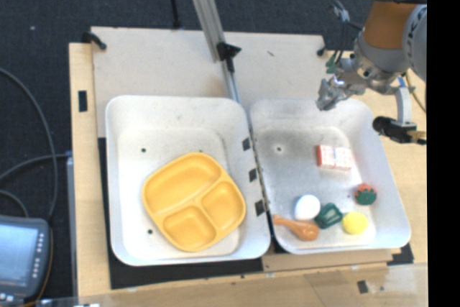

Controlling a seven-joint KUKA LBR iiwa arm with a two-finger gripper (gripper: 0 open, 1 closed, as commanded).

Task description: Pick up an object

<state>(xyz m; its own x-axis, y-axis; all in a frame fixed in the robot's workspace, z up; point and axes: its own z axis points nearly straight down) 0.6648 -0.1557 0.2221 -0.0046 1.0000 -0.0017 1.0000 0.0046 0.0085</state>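
Dark carpet surrounds your bench (pixel 144 61), and I'll place everything against the seam (pixel 253 169) where the two white bins meet. Far left of it, at the bench's lower corner, a grey screen (pixel 21 255) sits off the work area. Just left of the seam lies the left bin (pixel 136 118), holding a yellow tray (pixel 192 200) with three compartments, set at a slant toward the near side; I'd guess it waits there as a drop spot. A metal post (pixel 205 3) rises behind the seam, slanting up and left, probably a camera or light mount.

Right of the seam, the right bin (pixel 287 118) holds your candidates. Nearest the seam, at the bin's near edge, an orange spoon-like piece (pixel 298 228) lies flat, with a white ball (pixel 307 207) touching or almost touching it. A dark green piece (pixel 329 216) sits just beside the ball, then a yellow ball (pixel 354 223). A red-and-white box (pixel 335 157) lies apart from these, farther back. A small red-and-green piece (pixel 366 194) sits near the bin's right wall.

Your gripper (pixel 329 95) hangs over the far rim of the right bin, well apart from every object and holding none; I cannot tell how it is set. The box is the nearest target, and being isolated, it looks the easiest to pick.
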